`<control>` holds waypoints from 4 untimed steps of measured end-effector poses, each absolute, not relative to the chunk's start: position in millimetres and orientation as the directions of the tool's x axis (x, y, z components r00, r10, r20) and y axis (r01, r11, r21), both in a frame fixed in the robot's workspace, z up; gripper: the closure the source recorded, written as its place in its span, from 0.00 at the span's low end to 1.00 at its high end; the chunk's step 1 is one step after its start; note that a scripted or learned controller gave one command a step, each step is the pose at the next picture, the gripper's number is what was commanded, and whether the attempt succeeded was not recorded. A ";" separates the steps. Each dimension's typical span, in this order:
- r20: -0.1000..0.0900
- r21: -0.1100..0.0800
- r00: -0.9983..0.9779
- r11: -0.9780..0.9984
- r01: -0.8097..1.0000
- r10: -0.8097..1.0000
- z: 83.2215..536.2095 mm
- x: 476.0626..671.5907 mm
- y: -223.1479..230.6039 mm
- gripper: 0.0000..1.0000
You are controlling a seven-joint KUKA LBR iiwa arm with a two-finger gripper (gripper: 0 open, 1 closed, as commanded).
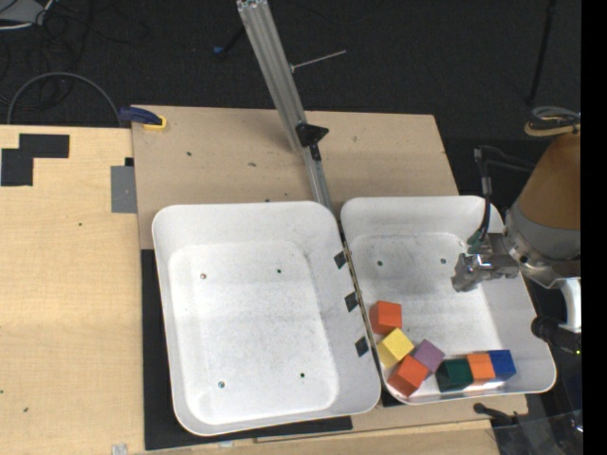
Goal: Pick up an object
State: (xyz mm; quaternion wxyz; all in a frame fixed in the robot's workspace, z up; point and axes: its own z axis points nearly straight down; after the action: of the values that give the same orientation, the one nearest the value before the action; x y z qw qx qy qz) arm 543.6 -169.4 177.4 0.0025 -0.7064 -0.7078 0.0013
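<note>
Just pincer (467,275) above right bin (417,218)

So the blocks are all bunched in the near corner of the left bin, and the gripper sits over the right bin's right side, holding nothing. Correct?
Not quite: the blocks are bunched in the near corner of the right bin, not the left bin, as the camera view shows. The rest stands: the gripper sits over the right bin's right side, with no block between its fingers.

Seven small blocks cluster in the lower right of the frame: an orange-red cube (386,317) uppermost, a yellow one (395,346) below it, then another orange-red (411,373), a purple (429,355), a dark green (454,374), an orange (482,366) and a blue (503,363).
</note>
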 end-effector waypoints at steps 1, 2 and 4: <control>0.002 -0.006 -0.004 0.004 1.000 1.000 189.0 542.6 -170.7 1.00; 0.002 -0.008 -0.008 0.008 1.000 1.000 198.3 542.2 -171.8 1.00; -0.002 0.001 -0.004 0.004 1.000 1.000 91.4 617.9 -99.6 1.00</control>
State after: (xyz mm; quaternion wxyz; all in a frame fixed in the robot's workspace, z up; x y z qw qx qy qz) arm 617.9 -99.6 91.4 -0.0009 -0.7058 -0.7084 0.0004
